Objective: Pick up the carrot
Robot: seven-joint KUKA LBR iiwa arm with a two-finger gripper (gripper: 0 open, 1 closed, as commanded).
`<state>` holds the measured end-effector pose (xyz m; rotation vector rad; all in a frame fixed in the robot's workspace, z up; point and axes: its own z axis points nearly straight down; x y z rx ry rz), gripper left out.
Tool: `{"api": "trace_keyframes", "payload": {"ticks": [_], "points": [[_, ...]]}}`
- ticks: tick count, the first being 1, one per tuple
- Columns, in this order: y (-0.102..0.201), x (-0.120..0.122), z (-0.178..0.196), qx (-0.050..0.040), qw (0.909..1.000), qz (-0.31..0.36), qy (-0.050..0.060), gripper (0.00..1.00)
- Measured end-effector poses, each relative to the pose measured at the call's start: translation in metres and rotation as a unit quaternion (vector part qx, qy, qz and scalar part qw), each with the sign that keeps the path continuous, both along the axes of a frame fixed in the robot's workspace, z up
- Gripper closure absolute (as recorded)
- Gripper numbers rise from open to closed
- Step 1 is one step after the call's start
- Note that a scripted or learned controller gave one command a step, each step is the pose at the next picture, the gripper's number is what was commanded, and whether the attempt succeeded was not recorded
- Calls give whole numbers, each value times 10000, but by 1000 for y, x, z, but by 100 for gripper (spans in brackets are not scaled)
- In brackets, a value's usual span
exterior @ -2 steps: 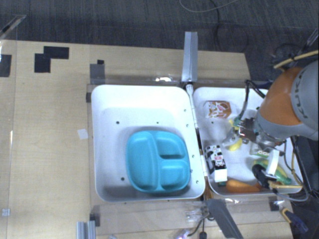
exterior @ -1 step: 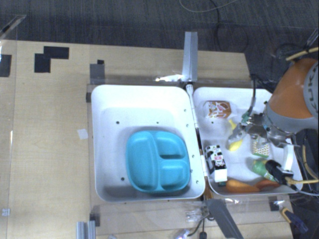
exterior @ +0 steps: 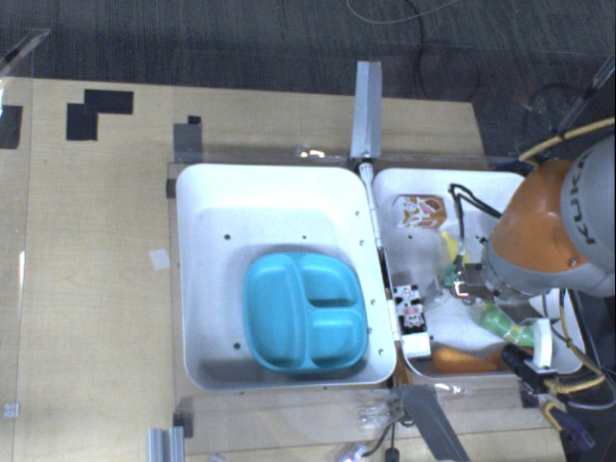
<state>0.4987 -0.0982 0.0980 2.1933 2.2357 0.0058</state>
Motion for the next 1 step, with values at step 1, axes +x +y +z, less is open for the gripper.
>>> {"api": "trace_keyframes", "payload": {"ticks": [1], "points": [[-1, 57, 68, 8, 9931, 1170, 20, 0]]}}
